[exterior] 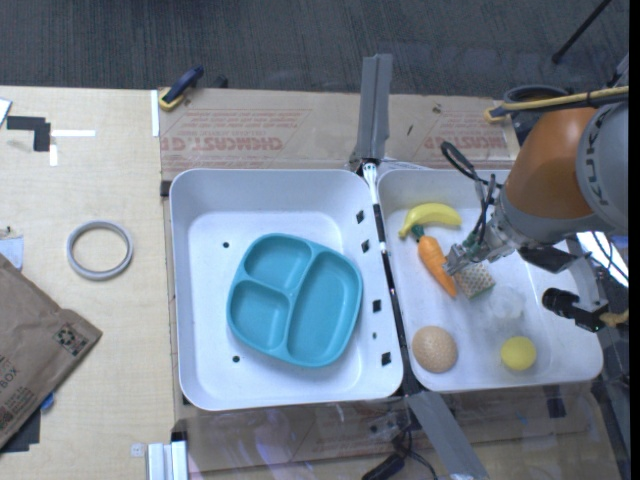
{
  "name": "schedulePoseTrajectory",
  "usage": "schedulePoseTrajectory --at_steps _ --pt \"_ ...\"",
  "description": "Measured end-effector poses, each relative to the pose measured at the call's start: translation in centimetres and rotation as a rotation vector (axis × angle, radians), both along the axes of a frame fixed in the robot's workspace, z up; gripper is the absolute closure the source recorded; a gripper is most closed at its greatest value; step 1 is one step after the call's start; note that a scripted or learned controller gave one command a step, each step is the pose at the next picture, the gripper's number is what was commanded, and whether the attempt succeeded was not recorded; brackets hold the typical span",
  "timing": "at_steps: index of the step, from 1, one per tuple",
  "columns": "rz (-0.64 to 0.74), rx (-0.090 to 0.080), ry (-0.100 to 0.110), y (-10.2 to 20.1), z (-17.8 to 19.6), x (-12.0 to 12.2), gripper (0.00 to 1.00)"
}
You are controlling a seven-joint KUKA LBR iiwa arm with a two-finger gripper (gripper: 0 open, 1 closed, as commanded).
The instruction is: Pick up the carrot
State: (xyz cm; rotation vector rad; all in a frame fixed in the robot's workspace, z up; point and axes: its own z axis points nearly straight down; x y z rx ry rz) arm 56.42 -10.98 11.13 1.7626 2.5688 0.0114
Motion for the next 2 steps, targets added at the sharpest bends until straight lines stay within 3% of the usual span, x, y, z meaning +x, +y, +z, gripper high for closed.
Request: schedulePoseTrajectory --at_steps 1,2 --pt "0.000 0.000 0.000 0.0 0.0 0.0 0.00" --pt "0.027 0.002 0.008 0.4 -0.9 2.3 0.00"
